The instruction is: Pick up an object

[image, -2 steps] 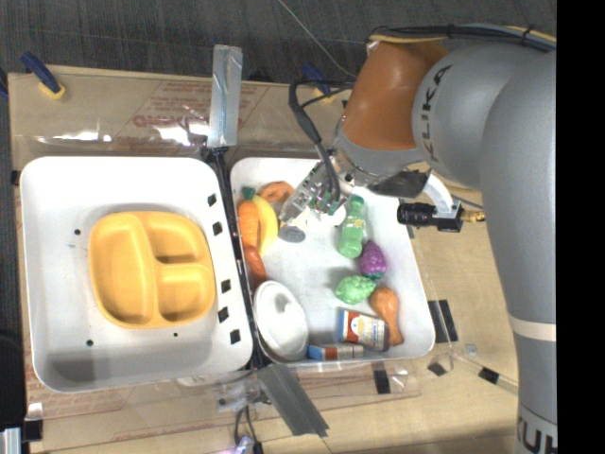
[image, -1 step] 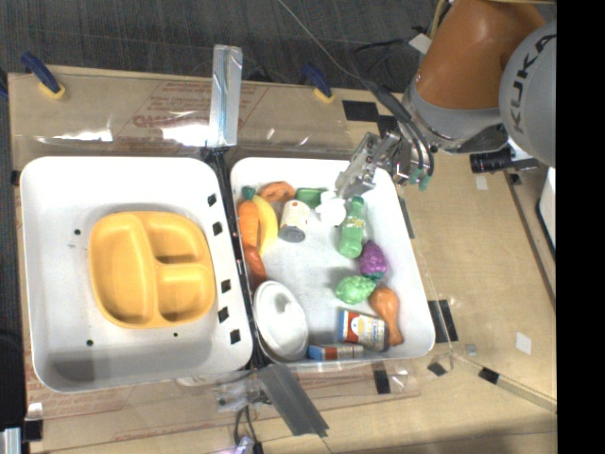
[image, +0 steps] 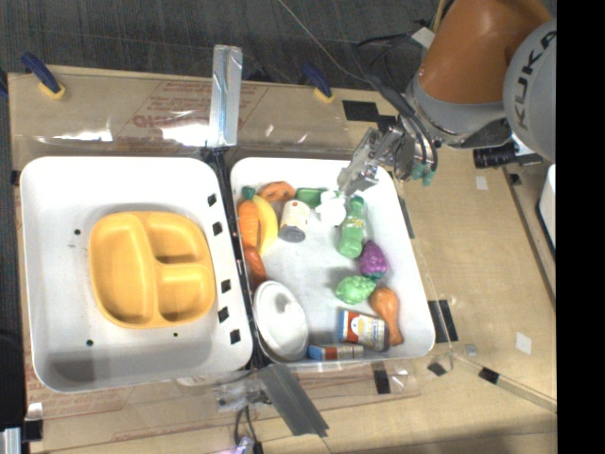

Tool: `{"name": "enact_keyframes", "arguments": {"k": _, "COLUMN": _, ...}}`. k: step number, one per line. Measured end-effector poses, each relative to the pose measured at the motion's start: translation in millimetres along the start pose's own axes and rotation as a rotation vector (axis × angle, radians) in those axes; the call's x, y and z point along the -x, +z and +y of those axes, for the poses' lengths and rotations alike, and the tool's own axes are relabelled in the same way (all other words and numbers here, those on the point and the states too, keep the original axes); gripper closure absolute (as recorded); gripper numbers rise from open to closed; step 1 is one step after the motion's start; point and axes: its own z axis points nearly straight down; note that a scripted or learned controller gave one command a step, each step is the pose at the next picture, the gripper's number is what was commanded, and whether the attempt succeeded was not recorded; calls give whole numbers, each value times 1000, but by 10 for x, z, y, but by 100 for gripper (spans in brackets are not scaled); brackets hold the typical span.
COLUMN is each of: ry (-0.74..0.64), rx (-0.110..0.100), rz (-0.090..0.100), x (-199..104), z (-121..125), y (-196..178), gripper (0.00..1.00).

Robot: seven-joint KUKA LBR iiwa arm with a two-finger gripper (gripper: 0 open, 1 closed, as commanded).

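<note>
My gripper (image: 357, 180) hangs over the far right corner of the right bin (image: 414, 253), tilted down toward the left. Just below its tip lie a small white object (image: 331, 206) and a green bottle (image: 352, 235). I see nothing held in the gripper. The right bin also holds a banana (image: 266, 223), a carrot (image: 248, 225), a white cup (image: 295, 220), purple grapes (image: 374, 259), a green vegetable (image: 354, 288), a brown drumstick (image: 386, 306), a small can (image: 362, 329) and a white bowl (image: 281, 318).
In the left bin (image: 47, 197) lies a yellow divided tray (image: 151, 265). A metal post (image: 225, 97) stands behind the wall between the bins. Along the right bin's near wall lies a pen-like stick (image: 331, 352). The arm's orange band (image: 477, 41) looms at the upper right.
</note>
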Motion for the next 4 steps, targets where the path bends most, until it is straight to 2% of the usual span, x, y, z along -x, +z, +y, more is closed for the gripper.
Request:
{"name": "enact_keyframes", "arguments": {"k": 1, "ry": -5, "rx": 0, "rz": -1, "x": 11, "z": 10, "y": -97, "gripper": 100}}
{"name": "enact_keyframes", "arguments": {"k": 2, "ry": -125, "rx": 1, "rz": 3, "x": 477, "z": -24, "y": 38, "gripper": 100}}
{"name": "enact_keyframes", "arguments": {"k": 3, "ry": 77, "rx": 0, "rz": 6, "x": -60, "z": 19, "y": 133, "gripper": 100}}
{"name": "enact_keyframes", "arguments": {"k": 4, "ry": 71, "rx": -1, "rz": 5, "x": -47, "z": 29, "y": 31, "gripper": 100}}
